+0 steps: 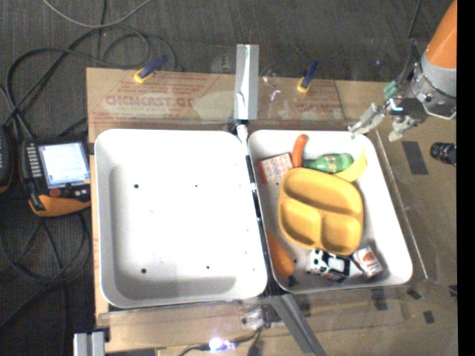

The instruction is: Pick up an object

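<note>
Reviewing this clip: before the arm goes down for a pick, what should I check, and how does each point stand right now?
1. Two-finger gripper open and holding nothing: ok.
2. Gripper over the right white bin: not ok; it hangs above the bin's far right corner rim.
3. Graspable target exposed: ok; green bottle and yellow banana lie uncovered at the far side.
4. Yellow divided tray clear of other things: not ok; it overlaps the bottle and banana.
5. Small red can free of the bin wall: cannot tell.

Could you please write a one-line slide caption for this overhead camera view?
Open gripper hovers above the right bin's far corner, over a yellow tray, banana and green bottle.
</note>
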### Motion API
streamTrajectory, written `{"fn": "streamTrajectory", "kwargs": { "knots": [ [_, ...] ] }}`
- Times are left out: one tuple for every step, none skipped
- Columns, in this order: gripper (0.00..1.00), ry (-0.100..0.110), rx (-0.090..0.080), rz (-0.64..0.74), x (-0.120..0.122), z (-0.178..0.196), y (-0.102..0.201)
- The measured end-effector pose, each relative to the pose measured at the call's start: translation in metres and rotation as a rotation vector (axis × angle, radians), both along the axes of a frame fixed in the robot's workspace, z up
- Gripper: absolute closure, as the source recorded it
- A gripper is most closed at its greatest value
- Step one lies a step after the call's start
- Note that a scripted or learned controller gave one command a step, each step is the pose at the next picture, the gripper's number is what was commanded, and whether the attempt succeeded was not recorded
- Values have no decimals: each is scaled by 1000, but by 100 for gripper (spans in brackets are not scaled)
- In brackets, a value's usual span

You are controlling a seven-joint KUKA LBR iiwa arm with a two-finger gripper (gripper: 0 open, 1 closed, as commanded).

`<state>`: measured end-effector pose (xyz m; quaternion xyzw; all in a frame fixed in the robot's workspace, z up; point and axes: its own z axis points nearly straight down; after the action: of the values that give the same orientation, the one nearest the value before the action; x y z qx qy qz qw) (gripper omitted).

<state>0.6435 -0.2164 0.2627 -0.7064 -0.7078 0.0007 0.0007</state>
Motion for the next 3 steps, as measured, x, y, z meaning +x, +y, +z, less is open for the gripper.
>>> {"fn": "streamTrajectory", "kwargs": {
  "knots": [
    [0,1,-4,51,25,-79,-6],
    [0,-8,1,34,29,-139,-1],
    [0,-6,10,90,32,-162,8]
  ]
}}
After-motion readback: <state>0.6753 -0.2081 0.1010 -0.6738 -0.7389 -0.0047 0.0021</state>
